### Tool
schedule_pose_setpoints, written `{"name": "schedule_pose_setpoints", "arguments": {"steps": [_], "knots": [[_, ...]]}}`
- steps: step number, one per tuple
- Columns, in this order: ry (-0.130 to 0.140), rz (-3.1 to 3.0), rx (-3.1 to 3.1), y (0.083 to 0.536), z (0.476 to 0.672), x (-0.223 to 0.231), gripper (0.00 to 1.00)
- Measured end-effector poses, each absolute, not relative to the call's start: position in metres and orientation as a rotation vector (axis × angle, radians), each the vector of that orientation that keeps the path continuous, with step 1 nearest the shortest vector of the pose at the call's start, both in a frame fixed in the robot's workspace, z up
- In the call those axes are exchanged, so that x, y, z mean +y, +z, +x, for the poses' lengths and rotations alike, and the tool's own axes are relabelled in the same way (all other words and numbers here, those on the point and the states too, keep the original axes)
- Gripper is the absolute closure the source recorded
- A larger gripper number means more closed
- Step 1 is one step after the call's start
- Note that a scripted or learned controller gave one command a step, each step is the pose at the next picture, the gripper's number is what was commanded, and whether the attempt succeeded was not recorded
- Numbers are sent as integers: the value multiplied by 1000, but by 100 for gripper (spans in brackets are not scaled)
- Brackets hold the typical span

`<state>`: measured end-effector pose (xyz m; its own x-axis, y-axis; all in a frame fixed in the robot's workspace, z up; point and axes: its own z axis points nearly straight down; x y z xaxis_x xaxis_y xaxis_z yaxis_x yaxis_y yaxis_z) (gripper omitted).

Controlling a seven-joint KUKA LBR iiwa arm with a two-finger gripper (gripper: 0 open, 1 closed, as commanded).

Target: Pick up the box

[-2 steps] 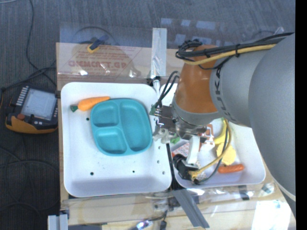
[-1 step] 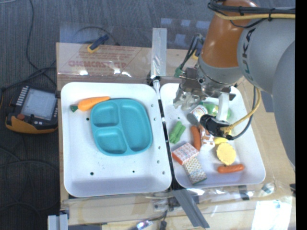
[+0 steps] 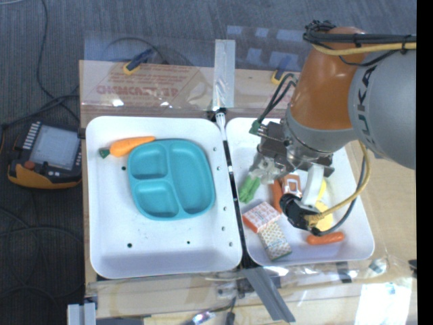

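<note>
A small red-and-white box lies in the right bin near its front left. Right against its front side lies a pale speckled box. My gripper hangs over the middle of the right bin, a little behind the red-and-white box and above a green item and an orange-red item. Nothing is visibly held in it. The arm's grey and orange body hides the rear of the right bin.
A small carrot and a yellow item lie at the right bin's front right. The left bin holds a teal divided plate and a carrot at its back left. A handheld pendant sits on the floor at the left.
</note>
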<state>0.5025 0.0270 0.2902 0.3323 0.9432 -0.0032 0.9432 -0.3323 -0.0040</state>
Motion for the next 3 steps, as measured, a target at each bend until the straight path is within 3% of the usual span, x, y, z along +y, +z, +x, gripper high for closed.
{"name": "schedule_pose_setpoints", "arguments": {"steps": [1,2,3], "knots": [[8,-2614,-1739,281,483,38,100],[10,-2802,-1419,284,487,29,100],[6,-2575,-1803,295,484,-18,100]]}}
